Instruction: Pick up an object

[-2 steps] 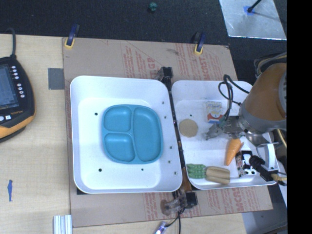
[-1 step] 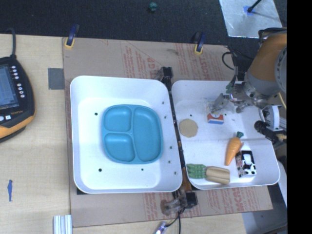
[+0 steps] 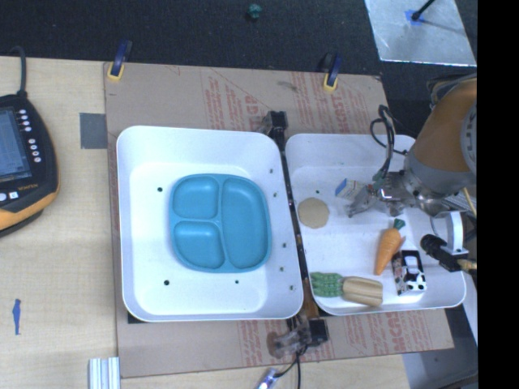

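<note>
Gripper (image 3: 362, 203) state cannot be told (hung over the right bin (image 3: 324, 156)). A carrot (image 3: 388, 250), cookie (image 3: 313, 212) and bread roll (image 3: 362, 291) are held there; the left bin (image 3: 138, 156) holds a blue plate (image 3: 220, 222). The carrot is laid near-upright, leafy end up.

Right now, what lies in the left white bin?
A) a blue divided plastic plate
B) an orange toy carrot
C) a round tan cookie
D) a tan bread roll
A: the blue divided plastic plate sits in the middle of the left white bin; the orange toy carrot, round tan cookie and tan bread roll all lie in the right white bin.
</note>
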You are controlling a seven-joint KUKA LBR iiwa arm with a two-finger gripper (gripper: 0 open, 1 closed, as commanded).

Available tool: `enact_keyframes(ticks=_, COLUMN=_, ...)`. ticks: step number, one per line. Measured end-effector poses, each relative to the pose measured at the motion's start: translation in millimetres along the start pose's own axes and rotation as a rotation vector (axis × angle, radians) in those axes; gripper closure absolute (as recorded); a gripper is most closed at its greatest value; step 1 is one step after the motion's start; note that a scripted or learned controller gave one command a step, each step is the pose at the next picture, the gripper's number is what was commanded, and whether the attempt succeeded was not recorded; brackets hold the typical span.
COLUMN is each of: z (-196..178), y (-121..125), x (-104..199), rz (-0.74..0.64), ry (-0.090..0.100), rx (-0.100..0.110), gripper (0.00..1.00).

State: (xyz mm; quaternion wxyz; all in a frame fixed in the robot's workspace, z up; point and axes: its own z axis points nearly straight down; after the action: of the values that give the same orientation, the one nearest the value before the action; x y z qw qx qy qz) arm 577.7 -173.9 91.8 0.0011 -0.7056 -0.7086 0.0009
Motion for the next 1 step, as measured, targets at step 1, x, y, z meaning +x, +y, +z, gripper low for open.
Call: enact_keyframes(ticks=1, z=0.3, y=-49.9, x=-38.3, rz=0.001, ry=0.000, rx=0.001, gripper=0.00)
